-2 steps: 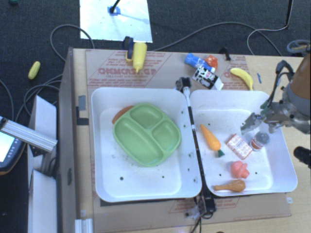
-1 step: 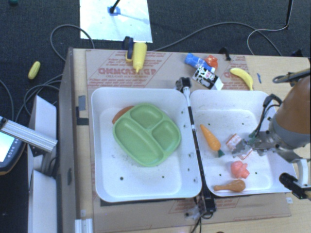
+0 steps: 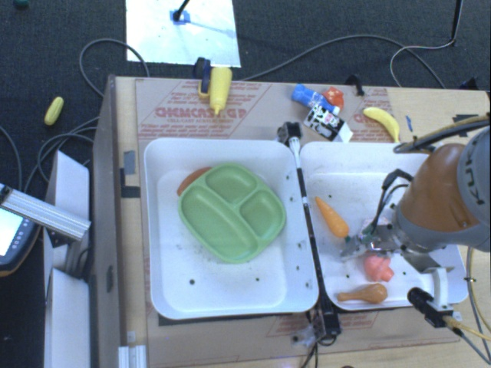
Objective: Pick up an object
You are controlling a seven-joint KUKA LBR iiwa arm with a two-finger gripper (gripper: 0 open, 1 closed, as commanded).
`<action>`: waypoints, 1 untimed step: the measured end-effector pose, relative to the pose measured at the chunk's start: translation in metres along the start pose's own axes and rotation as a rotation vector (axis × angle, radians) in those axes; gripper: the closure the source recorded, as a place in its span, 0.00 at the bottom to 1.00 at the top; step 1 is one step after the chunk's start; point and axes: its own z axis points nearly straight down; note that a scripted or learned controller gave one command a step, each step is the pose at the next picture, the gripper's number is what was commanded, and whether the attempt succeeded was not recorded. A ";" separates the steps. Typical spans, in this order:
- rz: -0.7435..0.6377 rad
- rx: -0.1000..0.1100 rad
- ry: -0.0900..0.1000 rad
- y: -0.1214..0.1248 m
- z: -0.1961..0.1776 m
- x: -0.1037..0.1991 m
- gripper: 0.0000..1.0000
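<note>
In the right bin (image 3: 337, 167) lie an orange carrot (image 3: 331, 216), a pink-red strawberry-like toy (image 3: 377, 267) and a tan pear-shaped toy (image 3: 365, 294). My gripper (image 3: 360, 244) hangs low over the bin floor, just right of the carrot and just above-left of the pink toy. The arm's orange band (image 3: 433, 190) rises behind it to the right. The fingers are small and dark against the bin.
The left bin (image 3: 165, 228) holds a green divided plate (image 3: 232, 213) with an orange item (image 3: 192, 180) peeking out from under its upper left. On the bench behind the bins lie a yellow bottle (image 3: 219, 89), a blue and red item (image 3: 316, 96), a small carton (image 3: 324, 120) and a banana (image 3: 382, 121).
</note>
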 end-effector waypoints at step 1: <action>0.000 -0.002 0.002 0.001 -0.011 0.000 1.00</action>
